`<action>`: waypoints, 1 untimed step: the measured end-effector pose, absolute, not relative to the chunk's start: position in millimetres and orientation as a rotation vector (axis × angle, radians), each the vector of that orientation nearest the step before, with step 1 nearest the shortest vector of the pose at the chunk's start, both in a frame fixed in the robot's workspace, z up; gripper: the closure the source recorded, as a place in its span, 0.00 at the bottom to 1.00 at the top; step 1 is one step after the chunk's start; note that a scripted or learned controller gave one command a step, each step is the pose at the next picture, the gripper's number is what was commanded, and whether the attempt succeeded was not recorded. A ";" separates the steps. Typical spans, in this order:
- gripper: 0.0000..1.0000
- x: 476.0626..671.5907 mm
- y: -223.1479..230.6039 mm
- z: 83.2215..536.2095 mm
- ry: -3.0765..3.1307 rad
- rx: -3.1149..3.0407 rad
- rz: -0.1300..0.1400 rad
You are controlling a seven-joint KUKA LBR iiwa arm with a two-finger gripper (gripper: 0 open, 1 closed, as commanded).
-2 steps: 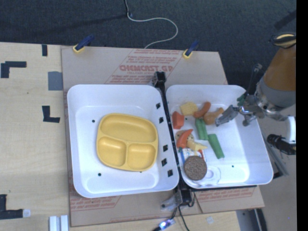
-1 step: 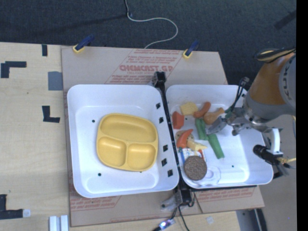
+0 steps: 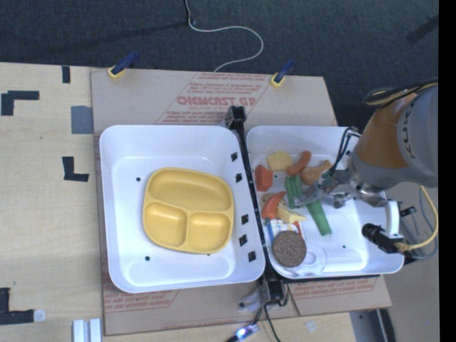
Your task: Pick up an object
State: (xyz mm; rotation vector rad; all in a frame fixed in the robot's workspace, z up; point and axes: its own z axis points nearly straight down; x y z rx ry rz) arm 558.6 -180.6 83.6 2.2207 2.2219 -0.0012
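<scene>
The gripper (image 3: 311, 198) is low over the green vegetable (image 3: 318, 216), fingers state not clear, so the reaching step seems in hand; next, closing and lifting.

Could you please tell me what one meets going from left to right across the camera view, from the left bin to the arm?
Left bin → yellow divided plate → right bin → brown round patty → gripper → arm.
</scene>
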 end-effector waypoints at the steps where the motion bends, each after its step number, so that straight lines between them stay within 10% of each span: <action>1: 1.00 561.2 -179.5 98.9 2.222 2.217 0.008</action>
